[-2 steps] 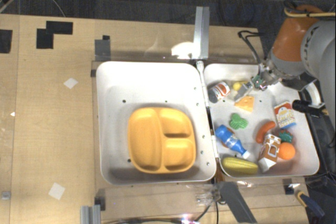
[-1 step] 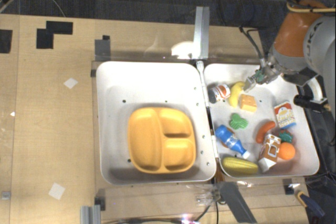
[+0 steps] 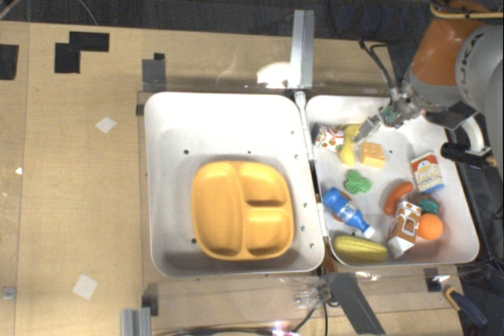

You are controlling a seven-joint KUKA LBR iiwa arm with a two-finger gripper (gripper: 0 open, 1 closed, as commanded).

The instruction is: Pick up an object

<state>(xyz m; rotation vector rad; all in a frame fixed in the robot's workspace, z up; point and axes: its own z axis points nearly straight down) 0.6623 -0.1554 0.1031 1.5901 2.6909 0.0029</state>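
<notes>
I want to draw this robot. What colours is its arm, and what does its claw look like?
The arm is rounded and grey, with an orange band above the wrist. Its gripper is small, thin and silvery grey. Black cables loop beside it.

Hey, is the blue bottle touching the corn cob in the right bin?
Apart. In the camera view, the blue bottle ends with its white cap just above the corn cob, and a strip of white bin floor shows between them.

Grey arm (image 3: 484, 71); orange band (image 3: 441, 51)
</notes>
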